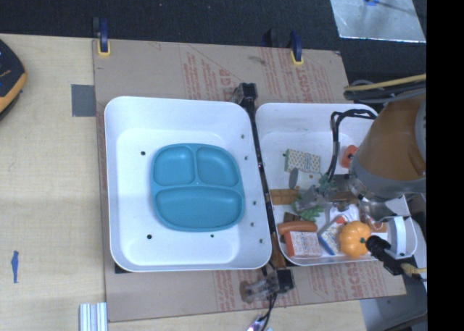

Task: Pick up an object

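The right bin (290, 116) holds several small objects. Among them are a patterned green-and-white packet (303, 160), a brown stick (281, 196), a green leafy piece (310, 213), a red sausage-shaped item (297, 227), a white box (305, 244) and an orange ball (354, 239). My gripper (310, 193) is low in the middle of this bin, just above the green piece and below the packet. The grey arm with its orange band (395, 145) covers the bin's right side.
The left bin (123, 177) holds a blue divided plate (197, 186). A black divider with clamps (255, 148) runs between the bins. Both bins sit on a cardboard sheet (181, 69) held by blue and yellow clamps. A black cable (338, 141) loops over the right bin.
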You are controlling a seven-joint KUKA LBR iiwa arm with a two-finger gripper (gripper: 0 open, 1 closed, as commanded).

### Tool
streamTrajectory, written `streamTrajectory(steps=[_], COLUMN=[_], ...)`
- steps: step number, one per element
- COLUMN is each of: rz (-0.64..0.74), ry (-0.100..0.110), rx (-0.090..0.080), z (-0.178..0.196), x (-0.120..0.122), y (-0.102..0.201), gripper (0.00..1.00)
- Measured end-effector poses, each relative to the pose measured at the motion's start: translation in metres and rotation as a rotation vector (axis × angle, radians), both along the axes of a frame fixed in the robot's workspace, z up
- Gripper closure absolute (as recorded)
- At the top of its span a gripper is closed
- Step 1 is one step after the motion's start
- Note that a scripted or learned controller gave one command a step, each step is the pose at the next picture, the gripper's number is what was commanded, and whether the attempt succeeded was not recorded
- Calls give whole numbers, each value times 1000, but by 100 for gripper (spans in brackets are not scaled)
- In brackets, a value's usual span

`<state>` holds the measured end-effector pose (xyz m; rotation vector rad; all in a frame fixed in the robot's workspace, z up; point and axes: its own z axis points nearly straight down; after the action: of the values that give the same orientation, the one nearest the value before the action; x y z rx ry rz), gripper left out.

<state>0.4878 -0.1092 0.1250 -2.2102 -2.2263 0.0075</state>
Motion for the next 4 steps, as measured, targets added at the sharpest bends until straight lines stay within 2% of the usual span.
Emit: streamTrajectory(steps=[1,2,3,4], rz=[-2,-3,1,0], ry=[0,-11,-12,-9], rx=[2,-3,-2,1], z=[-35,-32,-32,-32], x=[-7,66,2,72], y=[17,-36,-17,-57], gripper=[0,0,0,0])
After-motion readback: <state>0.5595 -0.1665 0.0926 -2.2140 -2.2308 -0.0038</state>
